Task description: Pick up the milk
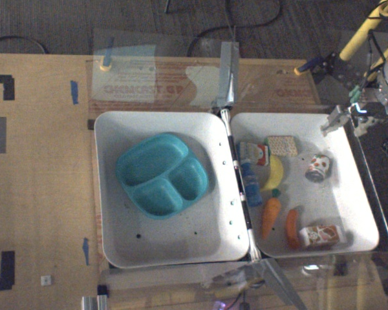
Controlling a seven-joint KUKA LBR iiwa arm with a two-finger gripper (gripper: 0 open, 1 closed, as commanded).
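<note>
Camera view, taking the right bin (365, 202) as my landmark and reading left to right: well to its left a teal divided plate (161, 174) lies in the left bin (110, 218). Against the right bin's left wall sit a small carton (253, 152) and a blue bottle (250, 183), then a banana (275, 172), a cracker (282, 145) and a carrot (269, 217). In its near right corner the milk (319, 235) lies on its side, touching a sausage (291, 228). A can (317, 166) lies mid-bin. My claw (359, 116) hangs above the bin's far right corner; how wide it stands I cannot tell, and I see nothing in it. My worry: coming down I could nip the sausage too, or skid the toppled milk into the wall.
</note>
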